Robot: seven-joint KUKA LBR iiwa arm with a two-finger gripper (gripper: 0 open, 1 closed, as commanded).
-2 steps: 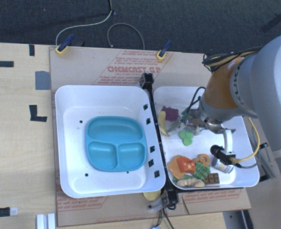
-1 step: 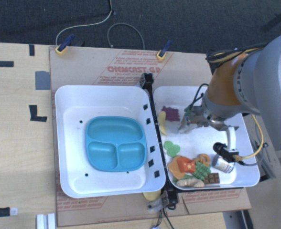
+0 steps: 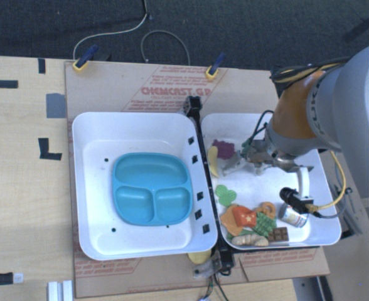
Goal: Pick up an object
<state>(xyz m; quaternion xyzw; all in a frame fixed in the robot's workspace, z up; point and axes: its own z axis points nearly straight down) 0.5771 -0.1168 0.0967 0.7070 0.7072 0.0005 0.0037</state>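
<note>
**Gripper low in right bin, finger state unclear**

Gripper sits low in the right bin, far-left part, just beside a dark purple item and a pale yellow piece. Cannot tell whether it is apart, together or clamped on anything; nothing visibly held. Other toy food lies near side of that bin: green leaf, red-orange piece, pretzel, chocolate bar. Left bin holds a blue divided tray.
</note>
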